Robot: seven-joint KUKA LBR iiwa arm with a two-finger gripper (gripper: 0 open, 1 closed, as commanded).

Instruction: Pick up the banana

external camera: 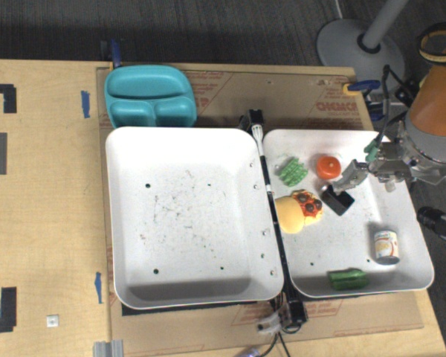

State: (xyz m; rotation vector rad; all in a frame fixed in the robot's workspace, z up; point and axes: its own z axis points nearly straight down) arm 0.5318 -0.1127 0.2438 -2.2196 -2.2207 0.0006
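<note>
The gripper [354, 171] is hovering up and right of the toy [309, 205], probably lining up an approach; I cannot tell how open it is or whether it is holding anything. The banana [288, 216] is lying left of the toy, touching it. It is looking stubby, so its axis and ends are staying unclear.

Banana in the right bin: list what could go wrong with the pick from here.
1. The banana lies close to the left wall of the right bin, so the gripper may strike that wall as it comes down.
2. A small red and orange toy touches the banana, so a grasp may catch or push the toy instead.
</note>
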